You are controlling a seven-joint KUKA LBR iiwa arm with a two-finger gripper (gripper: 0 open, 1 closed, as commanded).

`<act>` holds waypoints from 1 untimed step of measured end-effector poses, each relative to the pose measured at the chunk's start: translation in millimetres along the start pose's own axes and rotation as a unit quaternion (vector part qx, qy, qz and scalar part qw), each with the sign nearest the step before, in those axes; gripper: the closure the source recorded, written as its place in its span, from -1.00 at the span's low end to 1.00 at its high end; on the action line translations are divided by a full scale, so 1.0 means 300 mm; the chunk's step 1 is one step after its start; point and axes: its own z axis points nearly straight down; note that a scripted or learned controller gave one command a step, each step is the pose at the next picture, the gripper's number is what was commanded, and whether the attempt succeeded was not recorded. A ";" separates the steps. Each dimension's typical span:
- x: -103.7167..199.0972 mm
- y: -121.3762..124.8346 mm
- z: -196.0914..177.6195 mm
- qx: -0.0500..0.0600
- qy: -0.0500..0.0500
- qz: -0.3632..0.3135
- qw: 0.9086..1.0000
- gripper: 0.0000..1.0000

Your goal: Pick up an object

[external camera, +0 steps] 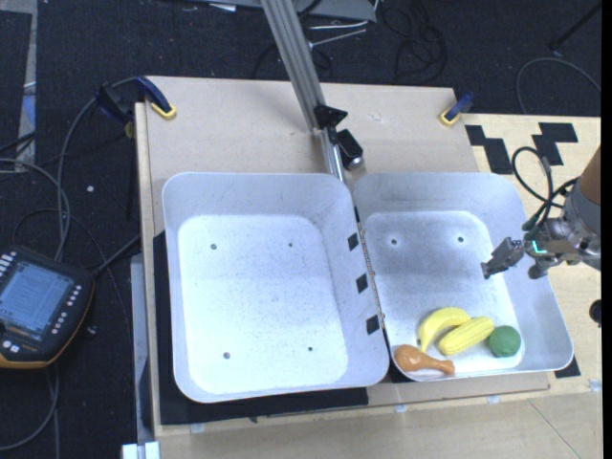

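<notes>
Black floor with loose cables surrounds the counter [239, 127], which carries two white bins. Nothing lies in the left bin [191, 199]. Four things cluster in the right bin's [430, 194] near corner: banana [438, 322], corn [466, 336], green ball [505, 341], orange drumstick [422, 360]. At the right rim, well apart from them, the gripper [516, 258] hangs spread wide, holding nothing.

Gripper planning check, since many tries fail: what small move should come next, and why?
Probably shift the gripper toward the near corner of the right bin, where the banana, corn, green ball and orange piece cluster. It hangs at the bin's right wall, apart from them.
</notes>
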 end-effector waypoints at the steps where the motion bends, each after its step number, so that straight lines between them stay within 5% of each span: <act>1: 0.000 0.000 0.000 0.000 0.000 0.000 1.000 -1.00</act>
